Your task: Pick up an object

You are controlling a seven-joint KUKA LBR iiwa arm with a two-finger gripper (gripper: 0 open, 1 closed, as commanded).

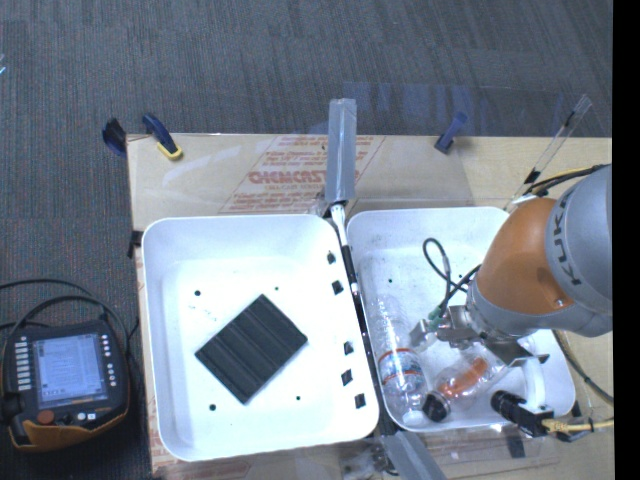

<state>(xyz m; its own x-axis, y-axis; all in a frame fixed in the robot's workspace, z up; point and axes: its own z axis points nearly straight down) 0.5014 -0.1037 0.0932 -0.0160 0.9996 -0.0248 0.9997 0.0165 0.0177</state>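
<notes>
In the right bin (pixel 400 230), the arm (pixel 545 258) reaches down from the right, its gripper (pixel 462 340) low over the clutter near the front wall. Whether the fingers are spread or pressed together cannot be told; the wrist hides them. A clear bottle (pixel 398 360) lies along the bin's left side, just beside the gripper. A clear orange-tinted object (pixel 465 378) lies directly under the gripper, with a small black item (pixel 435 406) near it. A black ribbed pad (pixel 251 348) lies flat in the left bin (pixel 170 268), well apart. A pendant (pixel 62 373) sits left of the worktop (pixel 200 173).
</notes>
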